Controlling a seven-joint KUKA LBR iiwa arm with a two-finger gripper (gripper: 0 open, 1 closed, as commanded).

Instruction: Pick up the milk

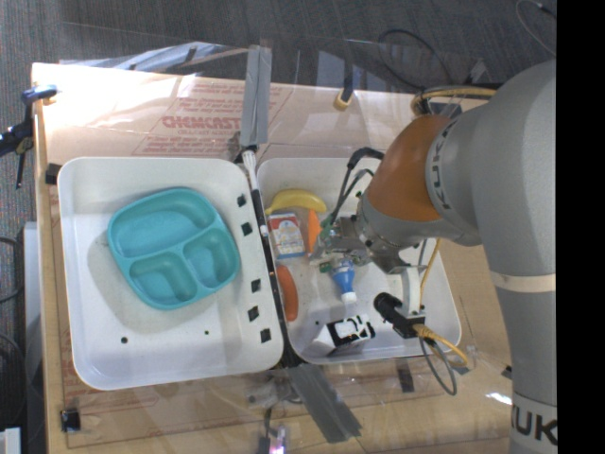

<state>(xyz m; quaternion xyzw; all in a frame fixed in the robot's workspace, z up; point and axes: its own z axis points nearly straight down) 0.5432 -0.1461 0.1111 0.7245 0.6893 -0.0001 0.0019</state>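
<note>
The milk is a small carton with a red, white and orange label. It lies in the right bin near its left wall, just below a yellow banana. My gripper hangs low over the middle of the right bin, directly right of the carton and close to it. The grey wrist and its orange band cover most of the gripper from above. A small blue and white bottle lies right under the gripper.
An orange carrot-like piece lies along the right bin's left wall. A black and white object sits near that bin's front edge. The left bin holds a teal divided plate. Cables trail over the right bin's front right corner.
</note>
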